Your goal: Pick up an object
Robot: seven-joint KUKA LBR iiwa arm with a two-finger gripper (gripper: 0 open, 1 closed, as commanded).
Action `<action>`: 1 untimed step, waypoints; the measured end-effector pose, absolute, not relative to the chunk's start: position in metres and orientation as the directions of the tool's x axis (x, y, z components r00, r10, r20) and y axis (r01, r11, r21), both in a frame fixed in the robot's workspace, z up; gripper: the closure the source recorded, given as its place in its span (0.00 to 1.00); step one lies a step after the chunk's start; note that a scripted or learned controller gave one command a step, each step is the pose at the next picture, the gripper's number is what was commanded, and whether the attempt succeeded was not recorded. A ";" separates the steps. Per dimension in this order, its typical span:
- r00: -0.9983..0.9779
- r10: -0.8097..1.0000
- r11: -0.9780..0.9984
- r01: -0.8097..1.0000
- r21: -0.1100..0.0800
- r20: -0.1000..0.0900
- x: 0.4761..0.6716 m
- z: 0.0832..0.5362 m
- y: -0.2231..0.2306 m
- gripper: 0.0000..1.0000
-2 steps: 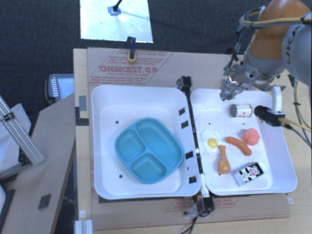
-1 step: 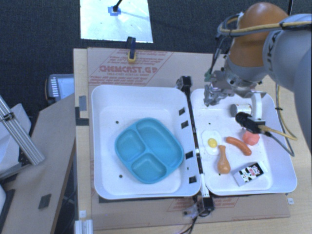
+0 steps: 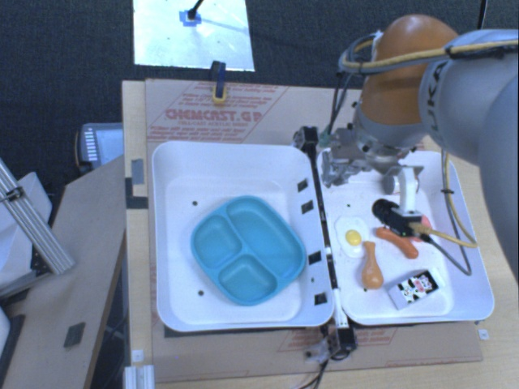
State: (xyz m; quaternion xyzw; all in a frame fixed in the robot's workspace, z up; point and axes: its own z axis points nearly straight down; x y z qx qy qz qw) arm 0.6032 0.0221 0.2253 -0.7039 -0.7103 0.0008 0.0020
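**No pick yet: jaws at far-left of right bin**

My jaws hang over the right bin's (image 3: 466, 286) far-left corner. Can't tell how open they are or whether they hold anything. Closest target is the fried-egg toy (image 3: 352, 237), just nearer, but it's flat. I'd take the orange drumstick (image 3: 371, 267): centre over its neck, descend straight.

Brown sheet (image 3: 268, 96) reads "CHEMCAST GP". Print on the small box (image 3: 417, 288) is illegible.

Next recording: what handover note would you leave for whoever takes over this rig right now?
The hand is over the far-left corner of the right bin; grip state unclear, no object seen in it.
Right bin: toy fried egg, orange club-shaped toy, orange stick-shaped piece and black-and-white box, all lying on its floor.
Left bin: blue divided plate.
Done: nothing picked.
Left: descend on one object, grasp, lift.
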 end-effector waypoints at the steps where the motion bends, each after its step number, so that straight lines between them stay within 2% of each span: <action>1: -0.010 1.000 0.010 1.000 -0.005 0.002 0.573 0.219 0.078 1.00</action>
